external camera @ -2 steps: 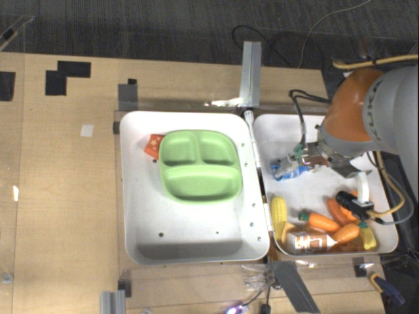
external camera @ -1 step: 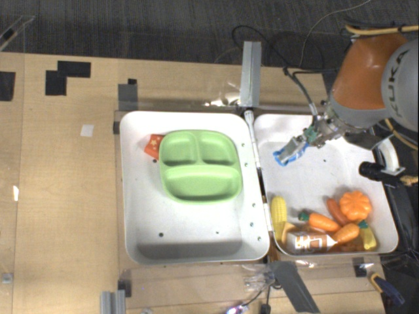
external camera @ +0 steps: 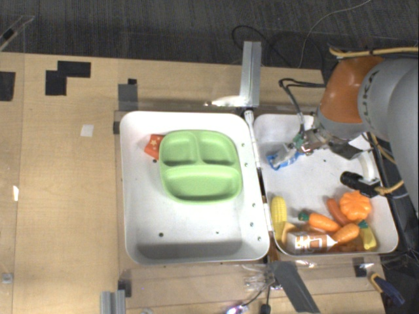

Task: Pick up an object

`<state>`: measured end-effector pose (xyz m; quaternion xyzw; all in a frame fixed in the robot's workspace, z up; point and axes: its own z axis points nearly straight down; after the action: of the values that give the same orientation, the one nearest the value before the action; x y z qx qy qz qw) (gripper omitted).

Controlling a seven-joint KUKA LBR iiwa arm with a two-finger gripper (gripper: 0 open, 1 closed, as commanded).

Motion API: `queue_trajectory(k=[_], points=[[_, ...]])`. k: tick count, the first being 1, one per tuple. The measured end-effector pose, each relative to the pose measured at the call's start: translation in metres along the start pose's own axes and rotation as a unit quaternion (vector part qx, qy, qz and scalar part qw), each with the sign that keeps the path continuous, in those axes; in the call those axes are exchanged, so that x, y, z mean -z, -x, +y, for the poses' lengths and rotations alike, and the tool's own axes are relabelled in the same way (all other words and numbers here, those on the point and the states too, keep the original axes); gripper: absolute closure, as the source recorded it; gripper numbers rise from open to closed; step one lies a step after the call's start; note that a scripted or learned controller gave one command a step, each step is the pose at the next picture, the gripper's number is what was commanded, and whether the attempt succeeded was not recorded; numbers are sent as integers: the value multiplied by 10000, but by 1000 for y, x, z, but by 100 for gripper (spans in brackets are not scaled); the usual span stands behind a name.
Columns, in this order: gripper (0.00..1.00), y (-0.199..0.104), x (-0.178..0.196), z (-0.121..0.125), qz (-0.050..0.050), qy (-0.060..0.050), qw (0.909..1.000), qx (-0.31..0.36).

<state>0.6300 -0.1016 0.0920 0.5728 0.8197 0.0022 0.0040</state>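
Gripper hangs low in the right bin's far-left part; its grip cannot be judged. Toy food, including a carrot, lies along the near edge.

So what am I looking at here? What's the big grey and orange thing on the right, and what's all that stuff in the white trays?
You are looking down at a workbench from one fixed camera above it, at a slant. The grey and orange thing is a robot arm reaching in from the right. At its tip is a small pincer, the part meant to grab things. It is low over the right bin, by a small blue and white object; I cannot tell whether it grips it.

The left bin holds a green divided plate with a small red item peeking out at its left edge. In the right bin's near corner lie toy foods: a corn cob, carrots, a small orange pumpkin and a brown bottle.
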Motion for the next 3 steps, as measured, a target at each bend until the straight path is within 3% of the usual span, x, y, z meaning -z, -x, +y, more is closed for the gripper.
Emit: queue_trajectory(k=[1,2,3], points=[[100,0,12,3,-12,29,10000,22],[100,-33,95,28,6,-6,9999,-104],[100,-50,94,62,5,-13,9917,-1287]])
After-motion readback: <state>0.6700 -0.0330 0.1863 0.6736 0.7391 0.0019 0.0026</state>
